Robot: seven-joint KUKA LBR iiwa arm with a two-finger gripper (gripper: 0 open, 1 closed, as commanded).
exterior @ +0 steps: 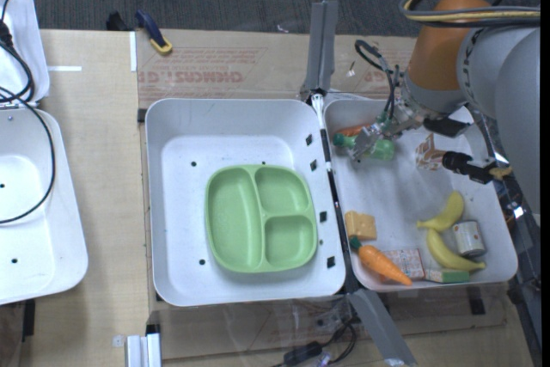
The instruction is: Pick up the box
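The box [402, 261] lies flat in the right bin [391, 193], at its near edge, just right of the carrot [381, 265] and left of the two bananas [445, 229]. It looks like a small card box, so it is likely light and a bit stiff, but it could crush if squeezed too hard. It lies low, so the best hold is probably across its two long sides, from above. The gripper [371, 142] is at the far end of the same bin, well apart from the box, close to a small green thing [382, 151] and an orange thing [348, 133]. I cannot tell how wide it is open, and I see nothing held in it. A yellow block [362, 226] sits between it and the box. The left bin [168, 185] holds a green plate [260, 218].
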